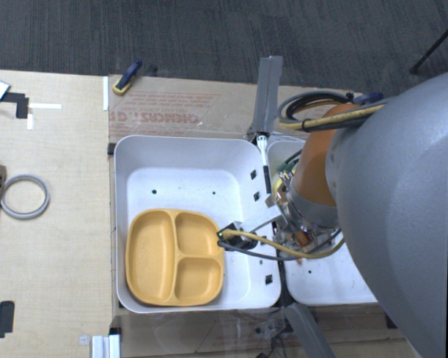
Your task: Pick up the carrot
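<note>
The grey arm with its orange band (320, 167) reaches down over the left part of the right bin (338, 278). My gripper (295, 239) is under the wrist, low in that bin close to the wall shared with the left bin, and mostly covered by the arm and a yellow cable (269, 244). A small orange bit (302, 259) peeks out just below the wrist. I cannot tell whether it is the carrot or whether anything is held.
A yellow divided plate (176, 257) lies in the front of the left bin (187, 181). On the bench to the left lies a roll of tape (24, 195). A blue and yellow tool (127, 76) rests behind the bins on cardboard (168, 110).
</note>
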Robot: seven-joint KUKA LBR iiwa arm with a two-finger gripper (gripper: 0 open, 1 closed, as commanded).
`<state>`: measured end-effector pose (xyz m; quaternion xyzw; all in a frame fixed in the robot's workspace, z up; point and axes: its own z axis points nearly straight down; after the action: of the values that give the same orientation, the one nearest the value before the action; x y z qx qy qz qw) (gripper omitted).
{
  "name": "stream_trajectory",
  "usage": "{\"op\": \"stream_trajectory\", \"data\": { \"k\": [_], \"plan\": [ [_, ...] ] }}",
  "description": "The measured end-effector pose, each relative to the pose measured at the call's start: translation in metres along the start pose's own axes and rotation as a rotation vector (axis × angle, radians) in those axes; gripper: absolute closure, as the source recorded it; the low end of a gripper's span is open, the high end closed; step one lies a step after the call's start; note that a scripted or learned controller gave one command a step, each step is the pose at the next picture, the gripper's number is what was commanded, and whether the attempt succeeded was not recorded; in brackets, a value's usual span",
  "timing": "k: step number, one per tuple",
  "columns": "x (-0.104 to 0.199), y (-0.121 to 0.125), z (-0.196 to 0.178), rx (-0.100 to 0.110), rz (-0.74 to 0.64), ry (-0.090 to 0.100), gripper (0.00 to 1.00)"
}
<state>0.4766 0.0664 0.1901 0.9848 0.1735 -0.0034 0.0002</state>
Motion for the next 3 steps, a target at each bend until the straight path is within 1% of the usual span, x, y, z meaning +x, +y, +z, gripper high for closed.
{"op": "stream_trajectory", "data": {
  "k": [1,2,3],
  "plan": [
    [-0.017,0.049,-0.111,-0.002,0.139,0.004,1.0],
    [0.007,-0.018,-0.063,-0.002,0.151,0.003,1.0],
    [0.091,0.03,0.0,-0.002,0.151,0.002,1.0]
  ]
}}
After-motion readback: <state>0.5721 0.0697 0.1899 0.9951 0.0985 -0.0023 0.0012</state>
